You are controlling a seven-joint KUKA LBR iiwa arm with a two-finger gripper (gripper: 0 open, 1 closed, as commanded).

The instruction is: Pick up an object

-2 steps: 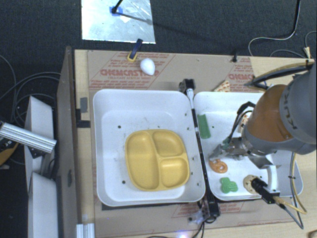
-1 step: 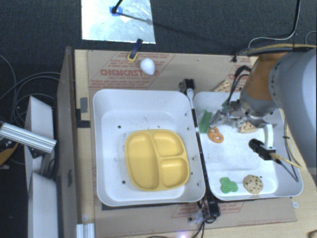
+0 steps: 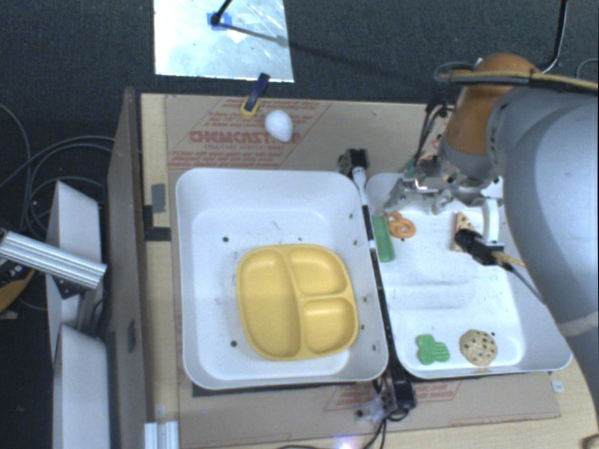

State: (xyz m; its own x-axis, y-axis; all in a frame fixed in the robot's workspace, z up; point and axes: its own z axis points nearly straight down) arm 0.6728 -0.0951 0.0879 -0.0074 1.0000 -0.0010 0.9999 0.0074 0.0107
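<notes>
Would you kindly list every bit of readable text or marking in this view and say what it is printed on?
Large red print on the cardboard sheet behind the left bin: a word that seems to begin "CHEM", the rest too blurred to read.
Smaller red lines above and below it: too small to read.
Red print on the cardboard edge in front of the bins: unreadable.
Nothing legible elsewhere.

glossy yellow plastic tray (image 3: 298, 299), smooth white bins (image 3: 201, 251)

- Brown cardboard-covered bench (image 3: 309, 120) with red print carries two shallow white bins side by side: left bin (image 3: 201, 251), right bin (image 3: 524, 344).
- Small white ball (image 3: 279, 124) and blue-and-yellow stick (image 3: 254, 95) lie near its far edge.
</notes>
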